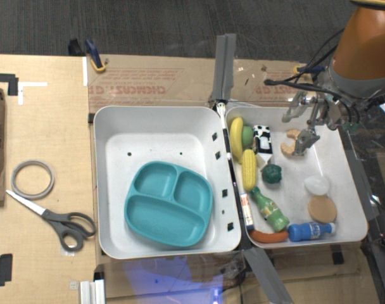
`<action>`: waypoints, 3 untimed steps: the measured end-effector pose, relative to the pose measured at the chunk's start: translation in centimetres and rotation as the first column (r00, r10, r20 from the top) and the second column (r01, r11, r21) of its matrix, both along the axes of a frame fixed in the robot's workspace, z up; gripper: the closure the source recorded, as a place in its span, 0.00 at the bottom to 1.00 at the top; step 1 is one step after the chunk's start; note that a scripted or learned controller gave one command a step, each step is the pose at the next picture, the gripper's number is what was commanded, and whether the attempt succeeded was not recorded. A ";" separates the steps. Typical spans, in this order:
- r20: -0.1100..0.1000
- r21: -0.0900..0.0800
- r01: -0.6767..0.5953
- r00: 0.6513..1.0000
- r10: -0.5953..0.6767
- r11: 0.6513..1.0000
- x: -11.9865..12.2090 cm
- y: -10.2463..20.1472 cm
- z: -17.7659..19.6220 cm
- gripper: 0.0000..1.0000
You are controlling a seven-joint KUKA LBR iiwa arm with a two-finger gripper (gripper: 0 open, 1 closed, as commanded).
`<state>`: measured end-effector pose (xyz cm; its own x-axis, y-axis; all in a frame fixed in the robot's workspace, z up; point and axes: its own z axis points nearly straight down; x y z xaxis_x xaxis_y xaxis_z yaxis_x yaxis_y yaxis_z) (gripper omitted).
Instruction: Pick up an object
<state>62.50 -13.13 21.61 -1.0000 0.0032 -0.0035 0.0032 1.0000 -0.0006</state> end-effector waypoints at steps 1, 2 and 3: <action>0.025 -0.005 0.018 1.000 -0.018 1.000 0.5 0.9 -9.7 0.00; 0.047 -0.005 0.074 0.996 -0.073 0.997 -2.7 2.6 -10.5 0.00; 0.000 0.000 0.142 0.990 -0.142 0.990 -8.2 -6.0 -12.3 0.00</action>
